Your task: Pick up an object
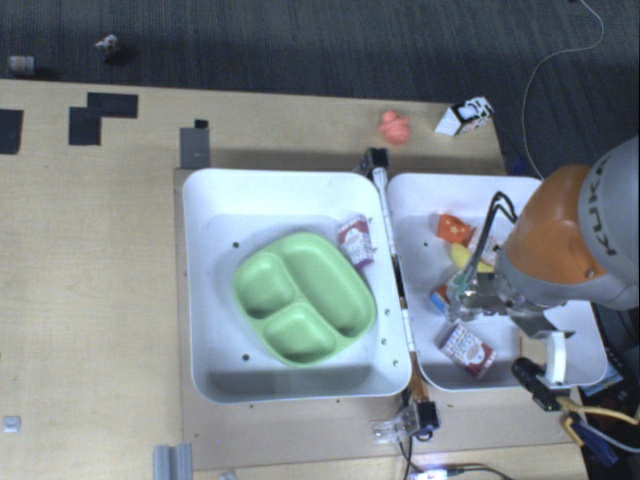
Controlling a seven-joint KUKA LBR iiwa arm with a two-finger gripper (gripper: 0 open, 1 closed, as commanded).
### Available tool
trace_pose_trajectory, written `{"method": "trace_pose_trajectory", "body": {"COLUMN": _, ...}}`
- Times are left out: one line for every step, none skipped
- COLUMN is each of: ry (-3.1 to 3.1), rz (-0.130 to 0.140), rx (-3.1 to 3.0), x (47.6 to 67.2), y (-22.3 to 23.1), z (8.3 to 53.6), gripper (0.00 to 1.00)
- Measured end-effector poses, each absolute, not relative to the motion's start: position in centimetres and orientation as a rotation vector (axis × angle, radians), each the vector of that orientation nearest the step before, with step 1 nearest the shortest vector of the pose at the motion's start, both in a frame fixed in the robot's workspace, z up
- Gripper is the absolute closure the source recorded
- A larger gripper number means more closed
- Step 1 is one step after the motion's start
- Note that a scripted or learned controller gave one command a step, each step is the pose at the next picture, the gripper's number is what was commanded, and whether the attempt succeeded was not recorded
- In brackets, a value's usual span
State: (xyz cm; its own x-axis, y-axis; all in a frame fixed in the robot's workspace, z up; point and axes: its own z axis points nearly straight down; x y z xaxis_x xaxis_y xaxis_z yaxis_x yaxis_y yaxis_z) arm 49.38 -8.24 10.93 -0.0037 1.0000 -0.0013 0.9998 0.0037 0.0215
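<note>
1. We put the pincer (464, 303) low in the right bin (590, 363), right of frame; open or clenched, we cannot tell.
2. Nearest pick: red packet (466, 349) just below it; next move needs a short drop.
3. Yellow piece (461, 258), orange piece (453, 229) crowd close; green tray (303, 296) fills left bin (200, 268).
</note>
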Motion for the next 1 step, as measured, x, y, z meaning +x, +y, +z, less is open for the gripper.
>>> {"method": "trace_pose_trajectory", "body": {"ry": 2.215, "rz": 0.022, "rx": 2.205, "x": 49.37, "y": -8.23, "z": 10.93, "gripper": 0.0}}
